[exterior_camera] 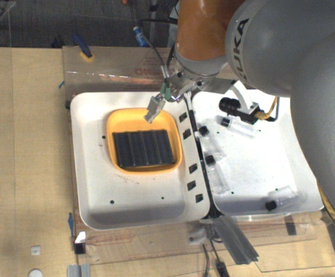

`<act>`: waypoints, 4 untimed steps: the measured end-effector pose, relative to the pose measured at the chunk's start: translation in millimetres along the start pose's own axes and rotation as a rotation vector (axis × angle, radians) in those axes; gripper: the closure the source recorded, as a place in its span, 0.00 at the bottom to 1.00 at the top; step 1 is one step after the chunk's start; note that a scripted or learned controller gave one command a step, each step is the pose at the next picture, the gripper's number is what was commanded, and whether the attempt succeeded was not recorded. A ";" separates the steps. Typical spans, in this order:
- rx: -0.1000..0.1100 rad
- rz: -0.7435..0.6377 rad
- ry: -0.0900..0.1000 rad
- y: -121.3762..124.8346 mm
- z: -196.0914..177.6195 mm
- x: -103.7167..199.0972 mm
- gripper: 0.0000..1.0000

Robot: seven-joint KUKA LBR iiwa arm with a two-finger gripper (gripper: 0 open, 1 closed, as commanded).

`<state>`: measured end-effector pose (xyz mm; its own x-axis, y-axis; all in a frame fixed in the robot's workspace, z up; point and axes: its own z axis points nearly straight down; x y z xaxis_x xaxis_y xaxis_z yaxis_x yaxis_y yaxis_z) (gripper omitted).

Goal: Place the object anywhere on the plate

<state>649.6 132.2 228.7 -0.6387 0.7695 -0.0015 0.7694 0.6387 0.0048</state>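
Pincer: the gripper point(153, 111) hangs low over the top edge of the plate; its grey tip points down toward 7 o'clock; whether it is open or closed cannot be told, and nothing can be seen caught in it.

Arm: the big grey arm point(294, 39) with the orange band point(205, 16) comes in from 2 o'clock and bends down to the pincer.

Object: the dark ribbed slab point(144, 149) lies flat on the plate, just at 6 o'clock from the pincer tip; its long side runs from 9 o'clock to 3 o'clock; there looks to be a small gap between tip and slab.

Plate: the orange plate point(116, 122) sits in the left bin point(92, 195), a bit above its middle.

Job so far: the slab is already resting inside the plate's rim, so the placing looks done.

Next move: it likely only calls for the pincer to lift away toward 12 o'clock without bumping the slab.

Other bin: the right bin point(260, 166) at 3 o'clock holds a black and white tool point(237, 109).
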 end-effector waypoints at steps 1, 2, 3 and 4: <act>0.000 -0.033 -0.001 17.1 -6.7 40.7 0.00; -0.001 -0.336 -0.001 28.0 15.9 27.1 0.00; 0.000 -0.303 0.001 13.5 4.6 15.3 0.00; 0.004 -0.267 0.002 -64.7 -43.1 8.4 0.00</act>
<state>594.2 97.3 271.5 -0.8189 0.5739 -0.0005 0.5739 0.8189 0.0010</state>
